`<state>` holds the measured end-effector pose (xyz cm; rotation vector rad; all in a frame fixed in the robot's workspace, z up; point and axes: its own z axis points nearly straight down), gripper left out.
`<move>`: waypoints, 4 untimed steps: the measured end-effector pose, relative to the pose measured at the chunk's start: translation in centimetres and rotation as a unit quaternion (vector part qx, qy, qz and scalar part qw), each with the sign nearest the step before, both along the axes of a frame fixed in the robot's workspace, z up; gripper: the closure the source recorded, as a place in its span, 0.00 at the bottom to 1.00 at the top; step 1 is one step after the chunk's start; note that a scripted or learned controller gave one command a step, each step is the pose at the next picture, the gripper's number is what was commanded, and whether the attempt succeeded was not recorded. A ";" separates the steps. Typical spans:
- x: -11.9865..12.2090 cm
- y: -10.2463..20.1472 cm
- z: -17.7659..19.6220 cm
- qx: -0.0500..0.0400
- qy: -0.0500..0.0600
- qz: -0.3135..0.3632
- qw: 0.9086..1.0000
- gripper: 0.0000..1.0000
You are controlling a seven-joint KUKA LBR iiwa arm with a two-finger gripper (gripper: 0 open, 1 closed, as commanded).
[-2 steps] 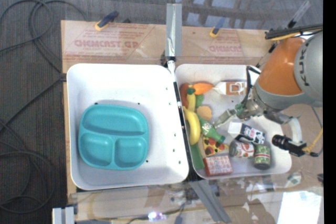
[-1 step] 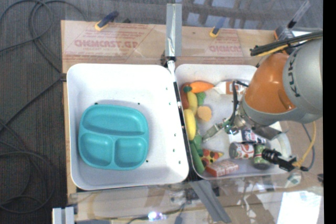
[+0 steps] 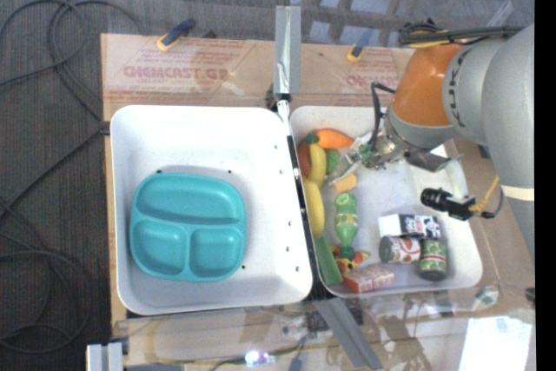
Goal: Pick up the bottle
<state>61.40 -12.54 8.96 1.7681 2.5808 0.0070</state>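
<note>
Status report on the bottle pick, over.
Gripper low in right white bin, fingers unclear. Green plastic bottle lying untouched. Yellow banana lying alongside it.

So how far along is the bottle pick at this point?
Nothing looks done yet: the green plastic bottle lies in the right white bin among the toy food. In hand: the gripper is low at that bin's far end, near the orange carrot. Left: reach, grasp, lift.

The two white bins [image 3: 130,187] look like smooth, slightly glossy plastic. The teal tray [image 3: 187,226] is matt plastic. The green bottle [image 3: 346,217] seems translucent plastic. The tabletop [image 3: 191,74] appears as bare wooden board.
</note>
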 end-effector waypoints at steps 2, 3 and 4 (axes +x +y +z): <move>-2.4 2.4 2.3 0.001 0.008 0.052 0.999 0.00; -2.4 2.4 2.3 0.001 0.008 0.052 0.999 0.00; -7.4 1.6 0.1 -0.001 -0.002 0.116 0.993 0.00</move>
